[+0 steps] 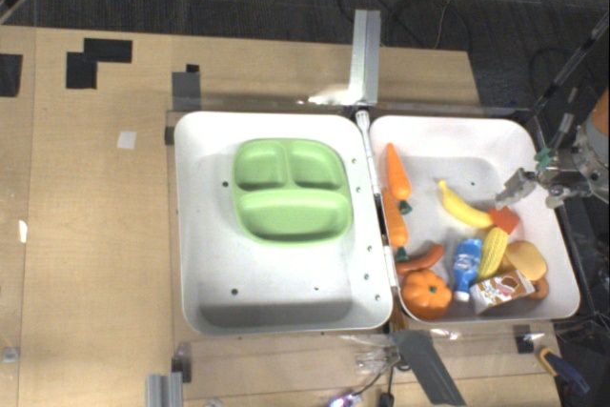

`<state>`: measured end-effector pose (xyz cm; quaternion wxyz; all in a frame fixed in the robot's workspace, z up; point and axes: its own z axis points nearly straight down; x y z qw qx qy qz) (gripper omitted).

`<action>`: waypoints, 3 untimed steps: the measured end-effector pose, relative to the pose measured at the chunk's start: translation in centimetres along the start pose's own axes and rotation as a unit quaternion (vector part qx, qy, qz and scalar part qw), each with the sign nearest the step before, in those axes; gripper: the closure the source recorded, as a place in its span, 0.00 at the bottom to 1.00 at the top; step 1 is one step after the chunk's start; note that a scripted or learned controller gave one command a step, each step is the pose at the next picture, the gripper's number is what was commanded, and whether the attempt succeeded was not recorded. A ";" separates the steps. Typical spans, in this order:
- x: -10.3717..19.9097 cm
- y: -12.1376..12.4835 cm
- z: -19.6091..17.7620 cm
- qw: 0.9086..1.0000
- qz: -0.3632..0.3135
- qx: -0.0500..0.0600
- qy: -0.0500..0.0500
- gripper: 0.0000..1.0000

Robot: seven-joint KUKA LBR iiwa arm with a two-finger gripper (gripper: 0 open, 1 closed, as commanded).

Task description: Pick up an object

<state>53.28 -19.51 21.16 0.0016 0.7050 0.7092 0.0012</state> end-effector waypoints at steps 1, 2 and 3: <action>7.6 4.1 11.2 0.999 -0.054 0.000 0.000 0.00; 7.6 4.3 10.0 0.999 -0.055 -0.003 0.000 1.00; 14.7 10.6 -1.3 0.998 -0.057 -0.002 0.000 1.00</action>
